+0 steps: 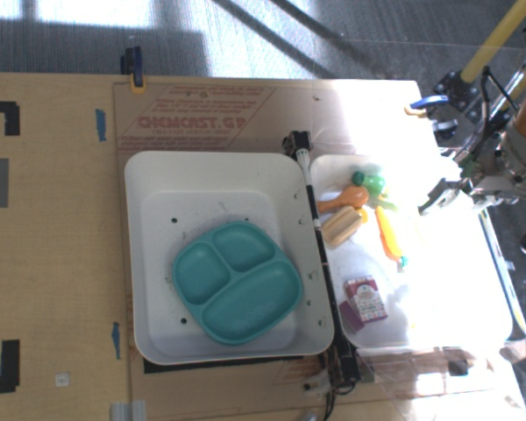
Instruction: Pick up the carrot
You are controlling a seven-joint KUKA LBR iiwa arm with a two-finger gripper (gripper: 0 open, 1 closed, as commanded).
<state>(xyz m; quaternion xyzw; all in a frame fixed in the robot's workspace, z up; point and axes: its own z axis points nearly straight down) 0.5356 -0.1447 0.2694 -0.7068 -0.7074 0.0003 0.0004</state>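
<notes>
Gripper (456, 189) poised above the right bin (456, 323), carrot (349, 198) not yet touched

Glare and cables hide whether the gripper is open or closed, and nothing can be seen held in it. The carrot lies well apart from it, toward the wall shared by the bins, orange body flat and green top pointing back at the gripper. A clean pick probably means crossing the bin, lining up across the orange body and descending squarely, because a tan bread-like piece (342, 226) touches it on the near side and a thin orange-yellow stick (387, 235) lies between it and the gripper. Farther out sit a red packet (366, 298), then the left bin (149, 235) with a teal divided plate (237, 281). Both bins rest on cardboard (193, 112) over a wooden bench (44, 235); hard sunlight washes out the right bin's floor.
</notes>
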